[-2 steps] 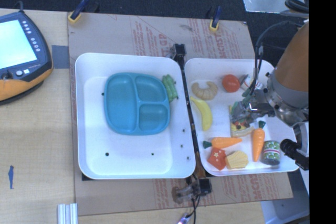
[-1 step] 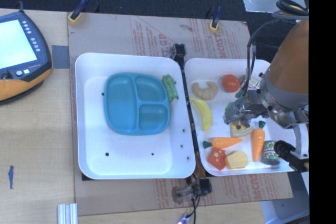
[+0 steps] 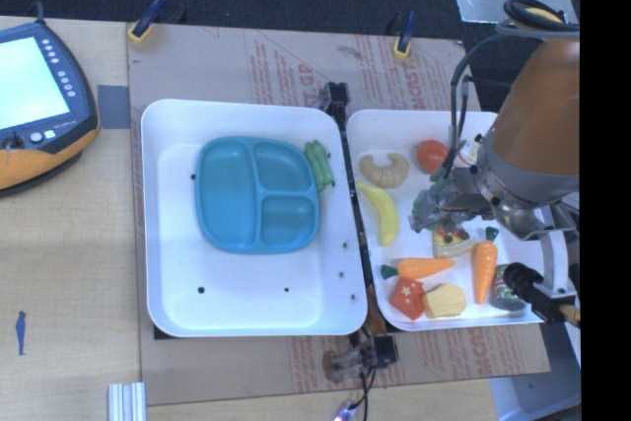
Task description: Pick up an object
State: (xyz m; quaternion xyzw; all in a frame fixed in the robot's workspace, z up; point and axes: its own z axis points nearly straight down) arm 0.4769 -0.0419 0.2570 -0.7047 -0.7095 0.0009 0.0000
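Nearest the camera, along the front of the right bin (image 3: 373,306), lie a red strawberry-like piece (image 3: 407,297), a pale yellow wedge (image 3: 445,300), and two carrots, one lying flat (image 3: 426,266) just above them and one standing lengthwise (image 3: 483,271) to its right. A dark round item (image 3: 509,291) sits at the bin's front right corner, too unclear to name. Just behind the flat carrot, the hand (image 3: 444,212) hangs low over the middle of this bin, directly above a small multicoloured piece (image 3: 452,240) that peeks out beneath it; whether it is spread or closed cannot be told, and nothing can be seen gripped in it. To its left lie a banana (image 3: 383,213) and, farther back, a croissant (image 3: 385,171), with a tomato (image 3: 431,155) beside that near the rear wall. The left bin (image 3: 158,212) holds a blue divided plate (image 3: 258,193) with a green pod (image 3: 318,164) touching its far right edge. Farther left on the surface rests an orange-edged tablet (image 3: 39,108). Judging by its position, the arm is at the reach-and-descend stage, with the multicoloured piece the likeliest target. The next move calls for settling squarely around that piece without nudging the flat carrot just beside it, closing, then lifting straight up.
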